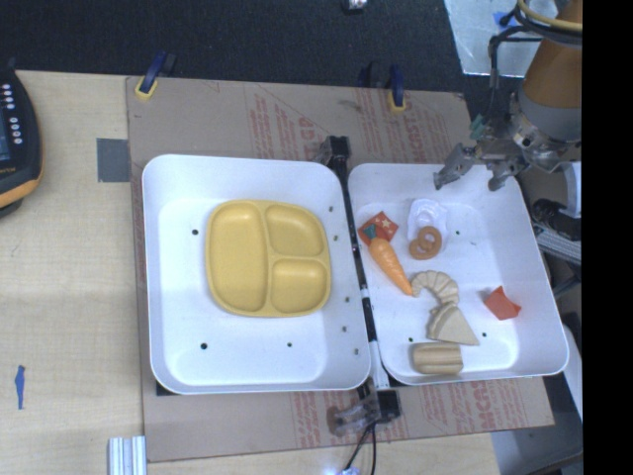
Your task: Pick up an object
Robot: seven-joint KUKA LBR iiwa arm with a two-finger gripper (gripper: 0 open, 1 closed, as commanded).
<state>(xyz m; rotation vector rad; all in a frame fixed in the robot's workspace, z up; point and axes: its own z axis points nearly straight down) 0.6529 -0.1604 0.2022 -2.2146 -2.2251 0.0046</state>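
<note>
The right bin (524, 265) holds several toy foods: an orange carrot (391, 264), a small red piece with a green top (378, 229), a brown pretzel ring (427, 242) lying against a white crumpled item (429, 214), a tan croissant (436, 285), a tan wedge (451, 325), a tan bread roll (436, 358) and a red block (501, 304). My gripper (477, 171) hangs over the bin's far edge, above and to the right of the white item. Its two dark fingers are spread apart with nothing between them.
The left bin (168, 265) holds a yellow divided plate (268, 257). Blue clamps (396, 92) and a yellow clamp (148, 82) pin the cardboard at the far edge. A black and orange controller (15, 137) lies at far left.
</note>
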